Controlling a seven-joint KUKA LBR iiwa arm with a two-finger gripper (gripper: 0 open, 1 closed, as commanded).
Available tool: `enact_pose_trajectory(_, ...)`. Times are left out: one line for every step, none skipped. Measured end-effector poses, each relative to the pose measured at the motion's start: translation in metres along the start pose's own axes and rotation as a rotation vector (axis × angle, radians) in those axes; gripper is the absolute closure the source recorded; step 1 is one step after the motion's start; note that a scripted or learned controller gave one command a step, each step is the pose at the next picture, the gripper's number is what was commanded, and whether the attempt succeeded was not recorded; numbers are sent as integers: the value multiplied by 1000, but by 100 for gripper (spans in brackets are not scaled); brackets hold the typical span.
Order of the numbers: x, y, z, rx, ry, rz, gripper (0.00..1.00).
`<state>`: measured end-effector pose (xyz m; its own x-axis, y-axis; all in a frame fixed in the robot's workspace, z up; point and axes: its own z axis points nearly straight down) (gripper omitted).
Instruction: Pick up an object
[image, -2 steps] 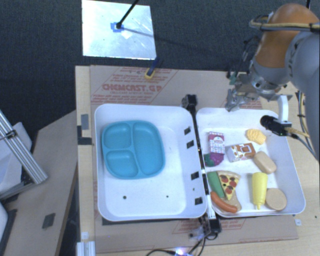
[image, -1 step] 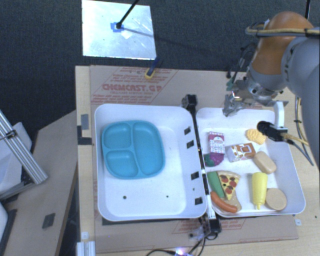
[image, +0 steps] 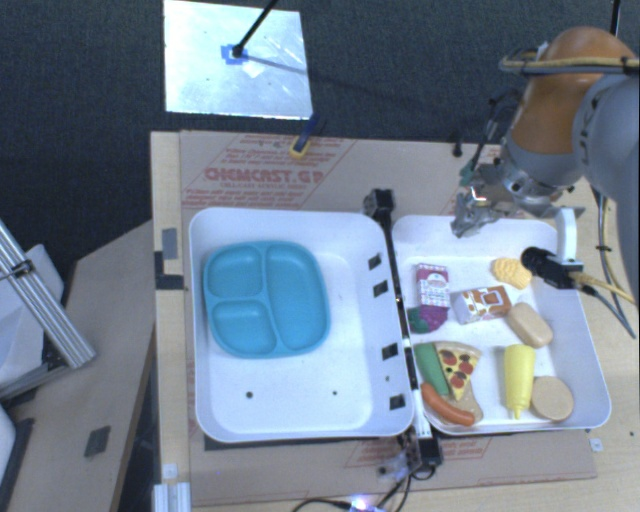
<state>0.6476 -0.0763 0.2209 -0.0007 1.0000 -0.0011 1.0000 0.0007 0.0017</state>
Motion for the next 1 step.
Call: enact_pose_trajectory(-10, 8, -6, -2, 0, 0, 100)
